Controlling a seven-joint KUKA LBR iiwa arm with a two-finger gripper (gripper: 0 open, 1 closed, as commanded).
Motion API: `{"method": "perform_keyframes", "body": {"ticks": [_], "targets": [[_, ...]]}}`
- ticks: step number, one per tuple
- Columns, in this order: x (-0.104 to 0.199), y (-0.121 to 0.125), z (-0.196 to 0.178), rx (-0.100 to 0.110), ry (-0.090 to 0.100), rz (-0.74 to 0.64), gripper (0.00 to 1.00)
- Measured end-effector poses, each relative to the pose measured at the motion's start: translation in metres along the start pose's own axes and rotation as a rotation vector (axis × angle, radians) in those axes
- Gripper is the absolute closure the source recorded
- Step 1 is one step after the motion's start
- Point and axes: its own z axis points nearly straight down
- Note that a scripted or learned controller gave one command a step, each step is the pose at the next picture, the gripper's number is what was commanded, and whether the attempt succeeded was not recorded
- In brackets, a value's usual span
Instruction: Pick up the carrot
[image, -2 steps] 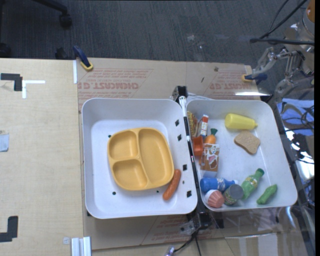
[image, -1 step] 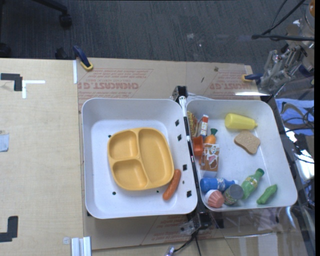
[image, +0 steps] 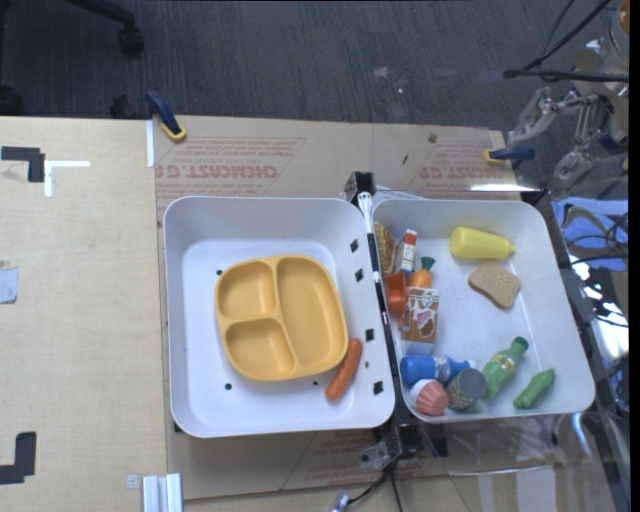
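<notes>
The carrot (image: 424, 273) is small and orange with a green top. It lies in the right bin (image: 556, 300) near that bin's left wall, wedged among small food cartons (image: 421, 313). Its lower part is partly hidden by the cartons.
The left bin (image: 190, 330) holds a yellow divided plate (image: 280, 318) and an orange-red sausage (image: 343, 369) by the plate's lower right. Elsewhere in the right bin lie a yellow fruit (image: 480, 243), a bread slice (image: 495, 285), a green bottle (image: 503, 367), a green vegetable (image: 534, 389) and a blue item (image: 428, 368).
</notes>
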Motion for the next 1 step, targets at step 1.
{"method": "perform_keyframes", "body": {"ticks": [1], "targets": [[-0.0018,-0.0012,-0.0104,0.004,-0.007,0.001,1.0]]}}
